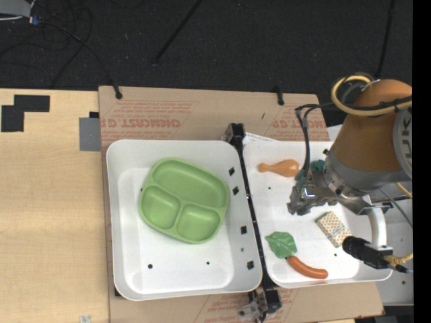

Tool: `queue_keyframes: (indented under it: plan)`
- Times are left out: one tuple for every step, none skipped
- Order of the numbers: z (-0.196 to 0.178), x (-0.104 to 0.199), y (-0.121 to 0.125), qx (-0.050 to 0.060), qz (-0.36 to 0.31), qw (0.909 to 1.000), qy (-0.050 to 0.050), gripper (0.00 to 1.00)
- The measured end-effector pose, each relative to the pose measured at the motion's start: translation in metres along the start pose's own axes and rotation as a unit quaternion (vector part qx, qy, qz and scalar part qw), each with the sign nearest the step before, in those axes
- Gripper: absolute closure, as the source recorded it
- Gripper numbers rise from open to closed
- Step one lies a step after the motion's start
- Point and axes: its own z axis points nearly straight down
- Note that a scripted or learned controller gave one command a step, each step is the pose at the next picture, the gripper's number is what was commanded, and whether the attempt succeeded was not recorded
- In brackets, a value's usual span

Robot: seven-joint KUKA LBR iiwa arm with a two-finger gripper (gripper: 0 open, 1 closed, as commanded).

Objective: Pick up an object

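Observation:
The right bin (276, 200) holds an orange drumstick-shaped toy (281, 167) near its far side, a green leafy toy (281, 243) and an orange-red carrot-like piece (308, 268) near its front, and a small patterned block (332, 227) to the right. My gripper (301, 201) hangs low over the middle of this bin, between the drumstick and the green leafy toy. It sits just left of the patterned block. Nothing shows between the fingers.
The left bin (131, 247) holds a green divided plate (183, 199). A black divider rail (246, 207) runs between the bins. The arm's orange and grey body (370, 140) covers the right bin's far right corner. Cardboard lies under both bins.

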Motion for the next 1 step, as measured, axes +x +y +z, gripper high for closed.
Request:
queue_keyframes:
  plan:
    - [0.0114,0.0537,0.0021,0.001,0.0,1.0,0.0,1.0]
